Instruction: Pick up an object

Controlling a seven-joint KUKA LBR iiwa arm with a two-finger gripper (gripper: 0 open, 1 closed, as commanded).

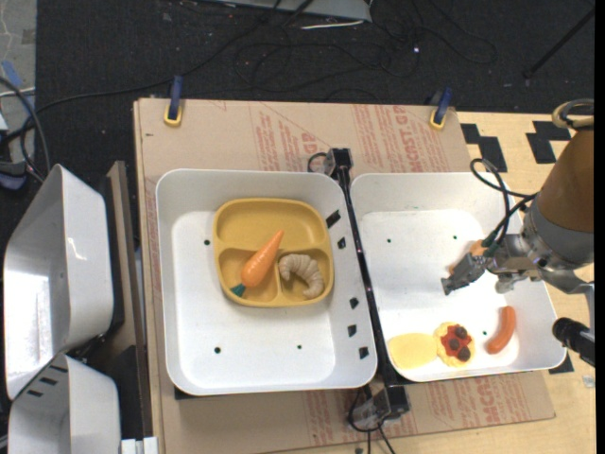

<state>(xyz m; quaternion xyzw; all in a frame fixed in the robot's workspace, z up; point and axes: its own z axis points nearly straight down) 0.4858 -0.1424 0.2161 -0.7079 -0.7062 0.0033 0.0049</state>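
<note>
My gripper [463, 275] hangs over the right bin [416, 235], near its right-hand side, dark and pointing left. Nothing shows between it and the bin floor. Below it lie a flat yellow piece [410, 350], a small item with red and dark berries [456, 341] and an orange-red sausage [501, 329], all in the bin's front part. In the left bin [189, 272] a yellow divided plate [236, 220] holds an orange carrot [262, 258] and a pale curled shrimp [302, 271].
The two bins sit side by side on a cardboard sheet [284, 130] held by yellow clamps [173, 112]. White containers [52, 253] stand off the bench at the left. Cables run across the dark floor behind.
</note>
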